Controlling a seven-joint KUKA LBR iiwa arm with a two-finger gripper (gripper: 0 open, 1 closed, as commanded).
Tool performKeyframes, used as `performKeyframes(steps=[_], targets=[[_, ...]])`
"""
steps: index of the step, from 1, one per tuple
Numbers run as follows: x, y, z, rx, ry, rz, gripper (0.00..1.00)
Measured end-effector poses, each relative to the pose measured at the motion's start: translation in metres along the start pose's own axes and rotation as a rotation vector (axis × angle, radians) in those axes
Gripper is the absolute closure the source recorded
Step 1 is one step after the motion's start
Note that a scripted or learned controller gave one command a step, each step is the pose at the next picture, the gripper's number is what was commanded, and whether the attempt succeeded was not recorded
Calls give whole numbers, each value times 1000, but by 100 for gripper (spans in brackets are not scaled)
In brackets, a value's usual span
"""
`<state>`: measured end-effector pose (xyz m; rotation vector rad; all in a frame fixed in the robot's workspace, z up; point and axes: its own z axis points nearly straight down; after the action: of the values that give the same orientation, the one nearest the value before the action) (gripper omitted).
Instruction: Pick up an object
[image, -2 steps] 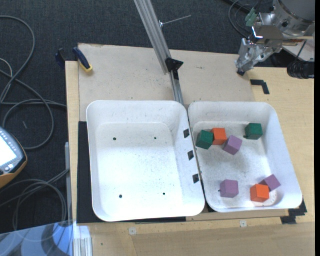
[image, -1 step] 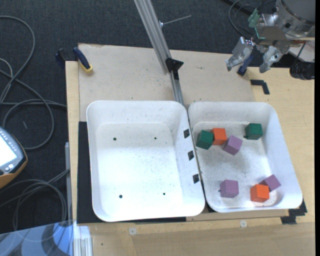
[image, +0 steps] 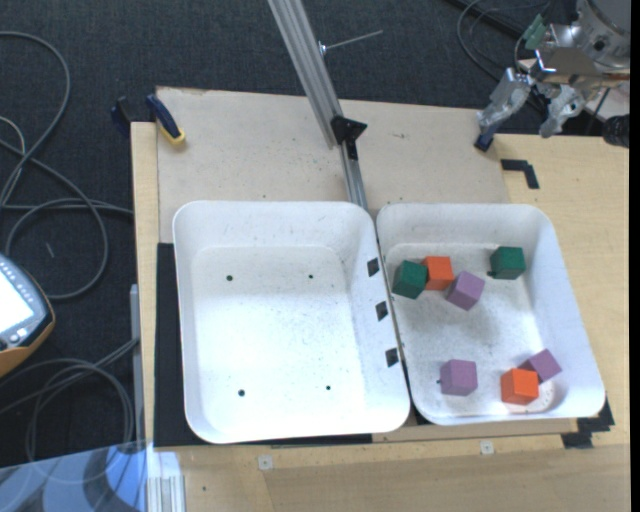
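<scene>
Gripper (image: 521, 112) sits high at the top right, above the bench beyond the right bin (image: 570, 300), fingers spread wide with nothing between them. Right bin holds six cubes: green cube (image: 409, 279) touching orange cube (image: 438, 272), purple cube (image: 465, 290) just beside them, another green cube (image: 508, 262) near the far wall. Near the front edge, a purple cube (image: 458, 377) sits alone and an orange cube (image: 519, 385) touches a purple cube (image: 544, 365).

One fixed camera, mounted above the tabletop (image: 250, 140), looking down at a slant. Both bins, the left bin (image: 280, 320) and the right bin (image: 490, 310), sit fully in frame at middle distance. Dark floor with cables shows along the top and left. The arm enters at upper right.
</scene>
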<state>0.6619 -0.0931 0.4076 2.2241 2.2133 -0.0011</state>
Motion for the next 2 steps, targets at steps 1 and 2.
performKeyframes(steps=[1,2], targets=[[-53,16,102,11,3,0,0],[-105,14,258,9,4,-2,0]])
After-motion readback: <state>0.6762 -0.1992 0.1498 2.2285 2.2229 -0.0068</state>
